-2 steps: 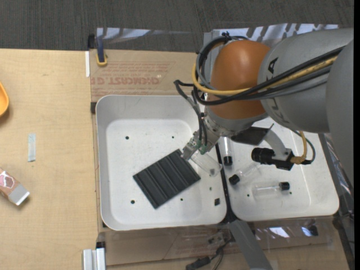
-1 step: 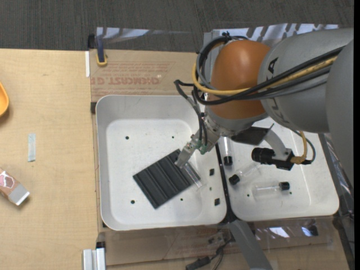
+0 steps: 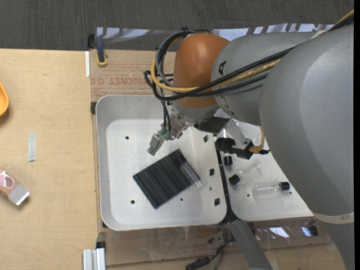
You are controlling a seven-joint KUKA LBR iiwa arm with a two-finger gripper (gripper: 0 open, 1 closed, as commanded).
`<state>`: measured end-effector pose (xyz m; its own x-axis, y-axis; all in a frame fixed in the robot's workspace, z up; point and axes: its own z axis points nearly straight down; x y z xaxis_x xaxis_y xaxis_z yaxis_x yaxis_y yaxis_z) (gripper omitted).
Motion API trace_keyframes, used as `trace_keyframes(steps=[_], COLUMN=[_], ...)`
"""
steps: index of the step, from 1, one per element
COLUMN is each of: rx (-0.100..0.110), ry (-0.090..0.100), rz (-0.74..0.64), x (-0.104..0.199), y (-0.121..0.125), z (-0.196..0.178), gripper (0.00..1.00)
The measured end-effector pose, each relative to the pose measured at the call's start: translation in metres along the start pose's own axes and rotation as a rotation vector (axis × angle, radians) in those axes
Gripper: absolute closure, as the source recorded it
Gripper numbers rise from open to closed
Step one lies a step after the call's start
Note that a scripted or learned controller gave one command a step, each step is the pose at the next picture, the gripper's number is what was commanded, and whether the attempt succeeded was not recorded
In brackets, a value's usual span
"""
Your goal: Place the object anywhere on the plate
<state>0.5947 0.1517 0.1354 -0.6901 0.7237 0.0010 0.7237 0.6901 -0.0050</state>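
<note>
A black ribbed plate (image 3: 160,181) lies flat and turned at an angle in the left white bin (image 3: 112,207). A clear tube-like object (image 3: 192,173) rests along the plate's right edge, touching it. My gripper (image 3: 155,144) hangs just above and to the left of the plate's upper corner, over bare bin floor, with nothing visibly held in it. The orange and grey wrist hides the back of the bin.
The right bin (image 3: 281,210) holds a clear vial with a black cap (image 3: 271,189), another small clear piece (image 3: 241,176) and a small black piece (image 3: 228,161). On the wooden bench to the left lie a grey strip (image 3: 31,148) and a wrapped block (image 3: 12,188).
</note>
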Motion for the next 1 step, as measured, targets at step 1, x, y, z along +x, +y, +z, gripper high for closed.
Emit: trace_keyframes(steps=[1], rx=[-0.002], ry=[-0.002], rz=[0.234], x=[-0.0163], y=[0.0411], z=[-0.0404], gripper=[0.0])
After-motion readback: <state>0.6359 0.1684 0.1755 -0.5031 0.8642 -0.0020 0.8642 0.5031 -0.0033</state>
